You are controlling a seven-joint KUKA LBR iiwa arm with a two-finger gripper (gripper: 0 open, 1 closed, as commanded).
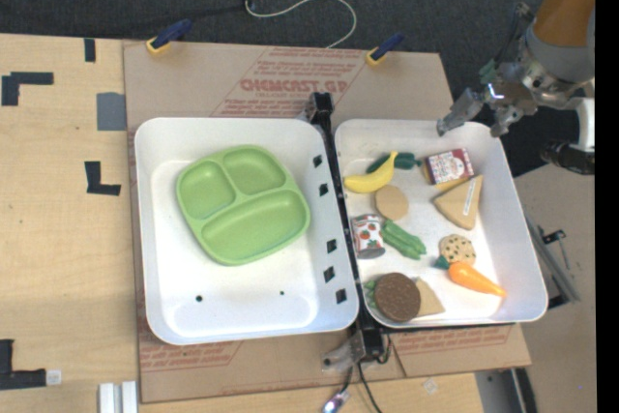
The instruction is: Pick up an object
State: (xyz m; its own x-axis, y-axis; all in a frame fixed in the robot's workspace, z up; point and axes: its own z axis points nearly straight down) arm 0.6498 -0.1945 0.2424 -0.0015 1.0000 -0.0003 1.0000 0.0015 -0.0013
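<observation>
Nearest is seen the cookie [396,296]; the carton [449,166] lies just near-left of the open, empty end effector [474,114].

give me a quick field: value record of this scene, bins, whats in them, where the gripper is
left bin: holds a green divided plate
right bin: toy foods
items in right bin: banana, red carton, cheese wedge, carrot, cookie, green pepper, small can, chocolate cookie
gripper: over the right bin's far right corner, nothing seen between its fingers
task state: no object picked up yet
</observation>
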